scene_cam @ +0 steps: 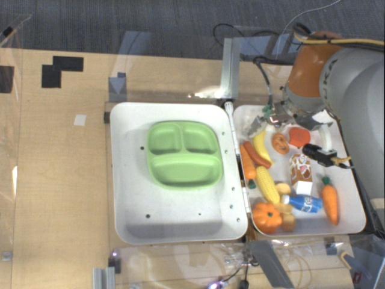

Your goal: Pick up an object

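The right bin (355, 218) holds several toy foods: a banana (260, 142), a corn cob (267, 184), a pumpkin (267, 217), a carrot (330, 202), a blue can (307, 205), a brown packet (301, 167), a round orange piece (280, 142) and a red piece (299, 136). My gripper (268, 118) hangs low over the far end of this bin, just above the banana's tip and the round orange piece. The wrist hides what lies right under it. Nothing shows held in it.
The left bin (129, 221) holds a green divided plate (183, 154) at its middle. A metal rail (237, 161) separates the two bins. The grey arm with its orange band (310, 71) covers the far right corner of the right bin.
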Tool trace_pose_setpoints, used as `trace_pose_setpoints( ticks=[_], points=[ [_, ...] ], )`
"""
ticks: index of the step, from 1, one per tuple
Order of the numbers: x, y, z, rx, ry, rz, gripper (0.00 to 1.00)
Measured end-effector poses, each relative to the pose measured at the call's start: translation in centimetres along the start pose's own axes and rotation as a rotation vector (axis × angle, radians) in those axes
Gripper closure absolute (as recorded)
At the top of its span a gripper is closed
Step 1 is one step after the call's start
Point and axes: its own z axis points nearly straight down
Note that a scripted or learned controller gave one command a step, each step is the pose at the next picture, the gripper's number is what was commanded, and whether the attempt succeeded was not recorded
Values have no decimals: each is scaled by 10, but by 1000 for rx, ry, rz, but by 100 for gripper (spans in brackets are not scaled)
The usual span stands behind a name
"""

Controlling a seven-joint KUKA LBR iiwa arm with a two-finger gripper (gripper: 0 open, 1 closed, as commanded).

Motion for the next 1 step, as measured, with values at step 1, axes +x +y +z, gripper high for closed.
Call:
trace_pose_setpoints(
  ticks=[1],
  points=[
    [1,3,-13,-9,-3,-5,100]
  ],
)
